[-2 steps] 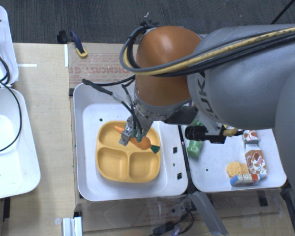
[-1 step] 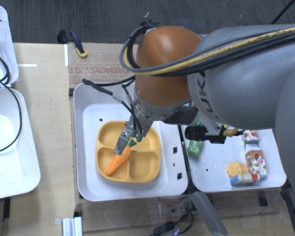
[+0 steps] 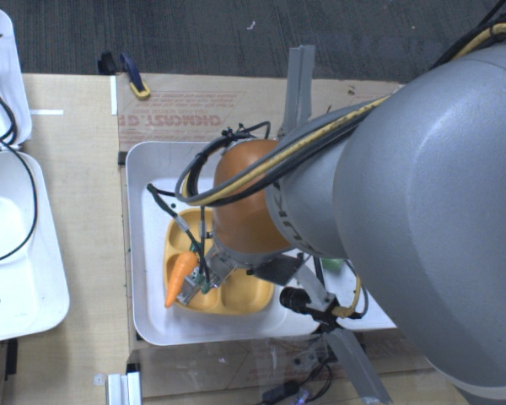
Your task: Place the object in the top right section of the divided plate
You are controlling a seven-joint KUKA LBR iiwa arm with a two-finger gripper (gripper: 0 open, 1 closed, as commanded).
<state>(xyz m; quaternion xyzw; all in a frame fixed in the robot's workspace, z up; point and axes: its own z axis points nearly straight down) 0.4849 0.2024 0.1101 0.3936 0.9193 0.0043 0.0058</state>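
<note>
- Grey arm [image 3: 422, 226] is closest to the lens by a mile, coming in from 3 o'clock and covering most of the right-hand white bin [image 3: 139, 251].
- Orange band [image 3: 244, 197] sits over the middle of that bin, with black and yellow cables [image 3: 236, 180] looped around it.
- Pincer [image 3: 204, 278] pokes out below the band, pointing toward 8 o'clock, right over the yellow divided plate [image 3: 244, 298]. Can't tell if it's wide or narrow, too much clutter there.
- Carrot [image 3: 180, 278] lies tilted on the plate's 9 o'clock side, tip toward 7 o'clock, just beside the pincer. Whether they touch, no idea.
- Something green [image 3: 333, 265] peeks out at the arm's edge, around 3 o'clock from the plate.
- Second white bin [image 3: 17, 251] sits at 9 o'clock on the counter [image 3: 84, 142], with a black cable [image 3: 13, 125] trailing over it.
</note>
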